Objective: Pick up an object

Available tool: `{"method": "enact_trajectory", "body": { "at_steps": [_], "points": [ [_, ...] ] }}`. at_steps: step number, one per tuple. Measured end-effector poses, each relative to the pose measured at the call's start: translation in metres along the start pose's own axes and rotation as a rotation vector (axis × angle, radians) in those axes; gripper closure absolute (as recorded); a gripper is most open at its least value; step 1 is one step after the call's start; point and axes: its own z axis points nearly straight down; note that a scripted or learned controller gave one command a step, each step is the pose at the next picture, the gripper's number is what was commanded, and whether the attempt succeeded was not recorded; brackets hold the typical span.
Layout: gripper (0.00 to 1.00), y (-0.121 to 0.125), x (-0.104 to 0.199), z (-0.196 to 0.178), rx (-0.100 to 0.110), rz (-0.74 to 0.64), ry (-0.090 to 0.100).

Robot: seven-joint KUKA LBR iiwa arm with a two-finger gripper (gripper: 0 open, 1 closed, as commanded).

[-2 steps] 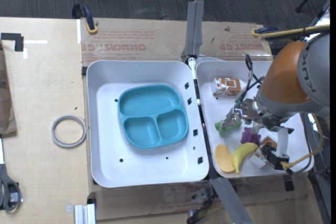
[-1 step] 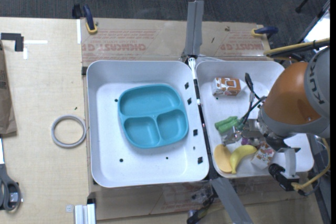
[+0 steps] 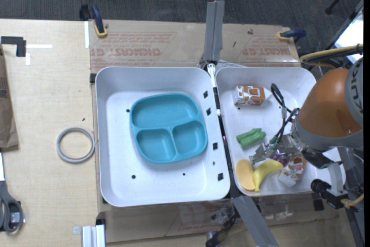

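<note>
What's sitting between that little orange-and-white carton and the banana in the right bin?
In the camera view, a green vegetable lies between the carton and the banana. The gripper sits just above the banana too.

Two bins [image 3: 110, 124], one tray [image 3: 168, 127], one banana [image 3: 265, 172].

Grey arm with orange band [image 3: 332, 104] reaching in from the right, hand [image 3: 267, 152] lowered, pointing left
</note>
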Motion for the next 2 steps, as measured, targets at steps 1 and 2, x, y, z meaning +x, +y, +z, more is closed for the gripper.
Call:
{"method": "enact_trajectory", "body": {
  "at_steps": [1, 2],
  "points": [
    [0.0, 0.05, -0.006, 0.0, 0.0, 0.118, 0.0],
    [0.0, 0.12, -0.018, -0.001, -0.002, -0.33, -0.002]
  ]
}}
